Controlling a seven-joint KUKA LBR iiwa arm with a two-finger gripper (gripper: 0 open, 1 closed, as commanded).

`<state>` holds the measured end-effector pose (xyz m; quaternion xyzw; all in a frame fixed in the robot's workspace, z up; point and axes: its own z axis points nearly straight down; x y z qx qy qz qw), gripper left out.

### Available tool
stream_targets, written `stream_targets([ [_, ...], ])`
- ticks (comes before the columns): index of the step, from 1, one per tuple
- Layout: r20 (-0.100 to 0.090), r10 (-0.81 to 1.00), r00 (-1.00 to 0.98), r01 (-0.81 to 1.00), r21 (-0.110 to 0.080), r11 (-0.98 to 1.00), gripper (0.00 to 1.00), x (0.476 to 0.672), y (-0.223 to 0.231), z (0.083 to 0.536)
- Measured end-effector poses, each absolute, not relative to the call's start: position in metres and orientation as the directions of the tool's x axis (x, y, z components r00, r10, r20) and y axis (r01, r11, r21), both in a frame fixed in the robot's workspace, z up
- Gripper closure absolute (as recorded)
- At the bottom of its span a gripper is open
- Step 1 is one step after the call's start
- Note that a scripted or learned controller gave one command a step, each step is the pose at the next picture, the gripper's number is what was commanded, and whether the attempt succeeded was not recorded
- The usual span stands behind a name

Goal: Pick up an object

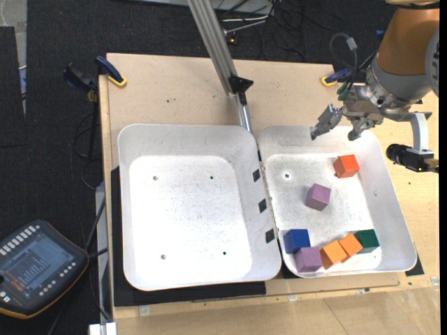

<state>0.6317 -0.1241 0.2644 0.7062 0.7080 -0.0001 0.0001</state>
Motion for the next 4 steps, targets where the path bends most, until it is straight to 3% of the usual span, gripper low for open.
stream_targets([
  [1, 0.000, 1.000, -0.003, 1.000, 0.000, 0.003, 0.00, 0.632, -0.124, 0.264],
  [4, 0.000, 1.000, 0.000, 1.000, -0.006, 0.000, 0.00, 0.635, -0.123, 0.095],
])
